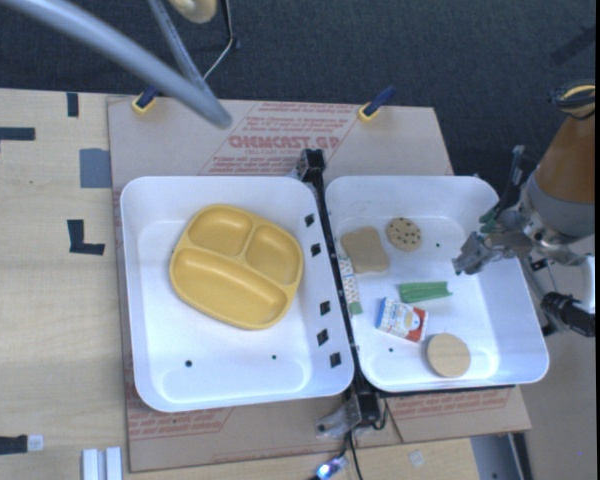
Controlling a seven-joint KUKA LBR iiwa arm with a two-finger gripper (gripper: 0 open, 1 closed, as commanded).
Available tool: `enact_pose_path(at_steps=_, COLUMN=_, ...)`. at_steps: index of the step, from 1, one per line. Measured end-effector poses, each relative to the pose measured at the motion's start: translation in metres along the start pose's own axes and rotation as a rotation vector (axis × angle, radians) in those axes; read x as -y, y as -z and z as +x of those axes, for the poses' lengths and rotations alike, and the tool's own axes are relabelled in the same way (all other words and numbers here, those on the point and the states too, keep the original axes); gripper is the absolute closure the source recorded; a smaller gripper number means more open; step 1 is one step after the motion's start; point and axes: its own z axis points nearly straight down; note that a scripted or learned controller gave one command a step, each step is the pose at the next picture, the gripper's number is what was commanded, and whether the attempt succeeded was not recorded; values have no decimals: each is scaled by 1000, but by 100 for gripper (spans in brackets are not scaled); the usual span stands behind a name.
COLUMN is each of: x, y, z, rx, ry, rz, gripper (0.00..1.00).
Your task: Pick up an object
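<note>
**Approach step: arm over right bin's edge, nothing picked yet**

L to R: left bin [150, 368] holds a yellow divided plate [237, 265], lying flat, slightly toward the bin's upper half. Divider runs between the two bins.

Right bin [520, 368] has the candidates. Nearest the divider: tan bread-like slice [365, 249]. Just right of it & a bit higher, a round choc-chip cookie [404, 234]. Below those, a green strip [423, 291], then a small white/red carton [400, 319] just beneath it, close but whether touching can't be told. Lower right: round tan disc [447, 355], apart from the carton.

Far right: gripper [475, 255] sits over the bin's right side, near the wall, w/ nothing seen between its fingers. Too small/blurred to say if released or clenched – can't tell.

Judgement: still pre-grasp, reach phase. Closest items to the gripper are the green strip & cookie, both to its left. Next move needs a shift left over one item, then straight descent & a clean close. Flat, thin items = poor purchase; the carton prob. gives the best grip
</note>
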Motion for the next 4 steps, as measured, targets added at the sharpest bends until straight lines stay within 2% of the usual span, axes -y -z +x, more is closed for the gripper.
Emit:
enact_pose_path(at_steps=1, x=-1, y=25, z=1, rx=0, ry=1, rz=0, gripper=100)
enact_pose_path(at_steps=4, x=5, y=5, z=154, rx=-1, ry=5, rz=4, gripper=100)
